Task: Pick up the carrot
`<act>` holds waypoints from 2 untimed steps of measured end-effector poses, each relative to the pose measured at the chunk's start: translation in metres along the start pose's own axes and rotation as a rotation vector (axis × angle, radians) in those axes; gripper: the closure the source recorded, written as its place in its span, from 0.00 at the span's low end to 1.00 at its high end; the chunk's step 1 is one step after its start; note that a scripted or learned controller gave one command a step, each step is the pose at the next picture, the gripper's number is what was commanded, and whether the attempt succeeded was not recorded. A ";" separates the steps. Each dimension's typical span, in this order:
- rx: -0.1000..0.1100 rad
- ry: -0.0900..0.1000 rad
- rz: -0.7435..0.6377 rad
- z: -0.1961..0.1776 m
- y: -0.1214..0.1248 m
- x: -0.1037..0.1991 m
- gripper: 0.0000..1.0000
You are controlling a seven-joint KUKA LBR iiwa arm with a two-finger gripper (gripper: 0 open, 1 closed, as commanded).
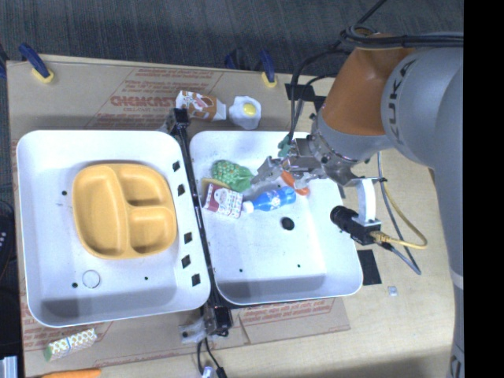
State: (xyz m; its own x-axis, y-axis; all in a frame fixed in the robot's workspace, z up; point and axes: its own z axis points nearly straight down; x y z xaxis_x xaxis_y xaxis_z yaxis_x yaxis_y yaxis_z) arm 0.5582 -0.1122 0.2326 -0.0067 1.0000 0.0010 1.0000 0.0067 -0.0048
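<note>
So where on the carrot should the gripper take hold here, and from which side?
Only a small orange bit of the carrot shows, in the right bin just under the gripper, beside the blue bottle. Probably best taken on that exposed part, coming straight down with the bottle left outside the grip. Its long axis is hidden, so alignment is uncertain.

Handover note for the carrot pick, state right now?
Gripper: low in the right bin, over the pile near its back edge; finger state unclear.
Carrot: an orange bit shows just under the wrist, beside the blue bottle; mostly hidden, cannot tell if it is gripped.
Nearby: green item, red-and-white packet. Yellow tray sits in the left bin.
Done: approach to the pile. Left: confirm grasp, lift the carrot.
</note>
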 end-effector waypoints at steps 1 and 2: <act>-0.002 -0.001 0.021 -0.006 0.064 -0.028 0.00; -0.008 -0.001 0.106 0.136 0.052 -0.003 0.00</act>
State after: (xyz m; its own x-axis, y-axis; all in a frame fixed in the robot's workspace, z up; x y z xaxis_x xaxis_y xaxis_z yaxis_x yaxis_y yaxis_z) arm 0.6098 -0.1145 0.0962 0.0987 0.9951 -0.0002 0.9951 -0.0987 0.0034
